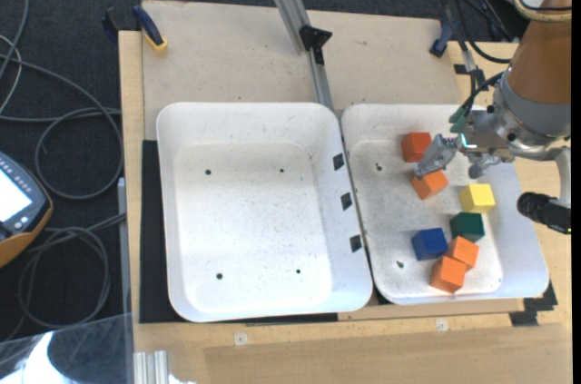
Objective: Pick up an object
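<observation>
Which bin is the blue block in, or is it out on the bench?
In the right bin. The blue block lies on its white floor near the front, beside the green block and two orange blocks.

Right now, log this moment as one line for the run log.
arm: over right bin | hand: between two orange blocks | grasp: unconfirmed | left bin: no blocks
</observation>
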Controlling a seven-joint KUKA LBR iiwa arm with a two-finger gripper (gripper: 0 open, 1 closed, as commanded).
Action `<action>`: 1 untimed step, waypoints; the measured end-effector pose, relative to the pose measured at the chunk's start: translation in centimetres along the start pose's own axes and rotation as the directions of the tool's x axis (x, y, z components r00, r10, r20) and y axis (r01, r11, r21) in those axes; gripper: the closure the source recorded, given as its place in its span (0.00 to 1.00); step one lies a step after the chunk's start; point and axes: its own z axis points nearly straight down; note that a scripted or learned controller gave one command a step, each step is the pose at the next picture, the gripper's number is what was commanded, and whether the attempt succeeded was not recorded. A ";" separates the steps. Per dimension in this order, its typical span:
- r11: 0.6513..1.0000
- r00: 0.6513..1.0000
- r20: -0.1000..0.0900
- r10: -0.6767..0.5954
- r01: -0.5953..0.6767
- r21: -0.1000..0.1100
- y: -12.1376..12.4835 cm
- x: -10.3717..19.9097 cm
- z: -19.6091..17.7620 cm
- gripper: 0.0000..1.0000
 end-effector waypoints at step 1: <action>1.000 1.000 0.001 0.001 -0.001 -0.006 0.1 0.0 -0.2 0.00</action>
